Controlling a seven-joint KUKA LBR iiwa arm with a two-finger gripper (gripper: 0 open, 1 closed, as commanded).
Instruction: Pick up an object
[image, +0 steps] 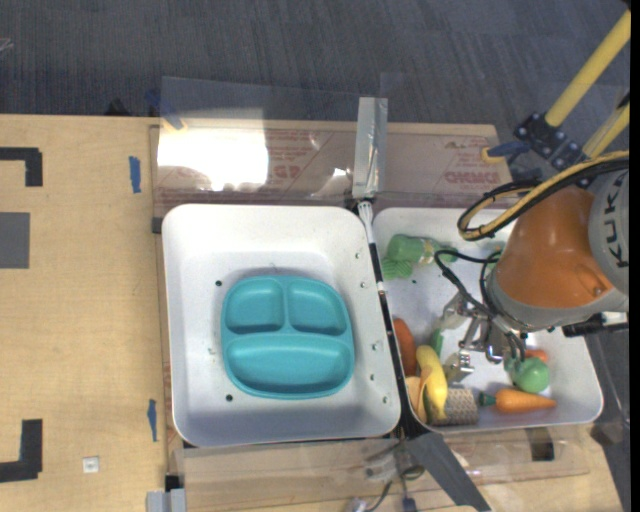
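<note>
We take the small toy foods in the right bin as the things to be picked. They lie in a cluster along its lower part, just below and beside the gripper. A yellow banana sits just to the gripper's lower left, with a tan, rough-textured block touching its lower end. An orange carrot lies below the gripper toward the right, and a green ball-shaped piece rests just above the carrot, near the gripper's right side. A reddish-orange piece lies to the gripper's left, against the wall between the bins. Farther up and to the left, well apart from the cluster, sits a green leafy toy.

The gripper hangs over the middle of the right bin, beneath the arm's orange band. We cannot tell how its jaws stand, and we see nothing clearly between them.

Far to the gripper's left, the left bin holds a teal divided plate.
</note>
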